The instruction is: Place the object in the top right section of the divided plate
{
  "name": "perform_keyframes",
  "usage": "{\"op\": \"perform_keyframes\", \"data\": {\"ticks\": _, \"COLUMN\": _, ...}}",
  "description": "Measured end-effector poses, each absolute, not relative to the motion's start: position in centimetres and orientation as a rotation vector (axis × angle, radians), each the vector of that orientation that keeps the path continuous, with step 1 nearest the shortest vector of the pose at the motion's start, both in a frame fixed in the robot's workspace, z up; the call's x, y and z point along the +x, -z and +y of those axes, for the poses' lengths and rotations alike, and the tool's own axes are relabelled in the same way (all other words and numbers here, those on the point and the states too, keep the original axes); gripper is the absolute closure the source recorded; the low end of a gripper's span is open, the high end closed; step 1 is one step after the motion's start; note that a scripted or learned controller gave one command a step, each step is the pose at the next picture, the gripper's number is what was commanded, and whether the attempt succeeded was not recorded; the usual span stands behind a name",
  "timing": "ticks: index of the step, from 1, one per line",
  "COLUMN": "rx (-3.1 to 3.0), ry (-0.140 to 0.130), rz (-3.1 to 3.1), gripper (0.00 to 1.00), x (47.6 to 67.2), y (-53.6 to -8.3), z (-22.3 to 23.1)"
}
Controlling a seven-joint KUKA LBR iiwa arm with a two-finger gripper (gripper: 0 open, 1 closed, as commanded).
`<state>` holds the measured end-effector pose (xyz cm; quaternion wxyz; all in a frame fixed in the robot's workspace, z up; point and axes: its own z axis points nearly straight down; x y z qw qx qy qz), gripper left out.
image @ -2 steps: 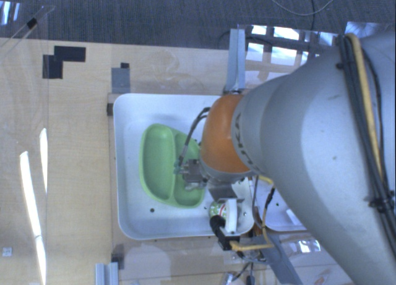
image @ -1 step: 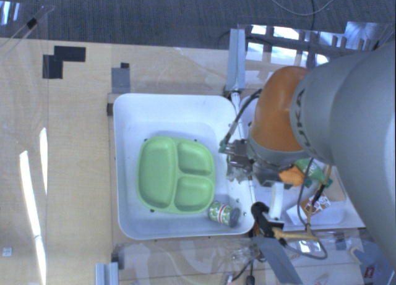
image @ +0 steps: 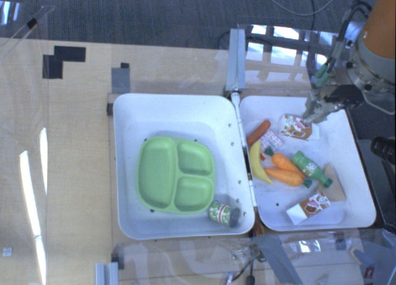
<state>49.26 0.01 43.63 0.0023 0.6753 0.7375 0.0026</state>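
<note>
The pincer (image: 311,114) hangs low over the right bin's (image: 357,172) far side, touching a carton (image: 295,127), seemingly to grab it for the plate (image: 176,174) in the left bin (image: 167,107); its opening I cannot tell

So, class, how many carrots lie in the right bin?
2. One carrot lies mid-bin, the other carrot just below it, touching, both beside the banana. Others may be hidden.

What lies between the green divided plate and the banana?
In the camera view, bare left bin floor, then the rims where both bins meet, separate the plate from the banana.
</note>
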Motion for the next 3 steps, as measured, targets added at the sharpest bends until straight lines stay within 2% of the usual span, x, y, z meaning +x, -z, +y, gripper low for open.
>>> {"op": "perform_keyframes", "data": {"ticks": 1, "rx": 1.987, "ry": -0.005, "rz": 2.428, "gripper": 1.0, "x": 50.4, "y": -40.1, "z": -1.2}}
{"op": "perform_keyframes", "data": {"ticks": 2, "rx": 1.626, "ry": -0.004, "rz": 2.684, "gripper": 1.0, "x": 48.8, "y": -24.3, "z": -0.1}}
{"op": "perform_keyframes", "data": {"ticks": 3, "rx": 1.618, "ry": -0.01, "rz": 2.683, "gripper": 1.0, "x": 49.0, "y": -25.5, "z": 0.0}}
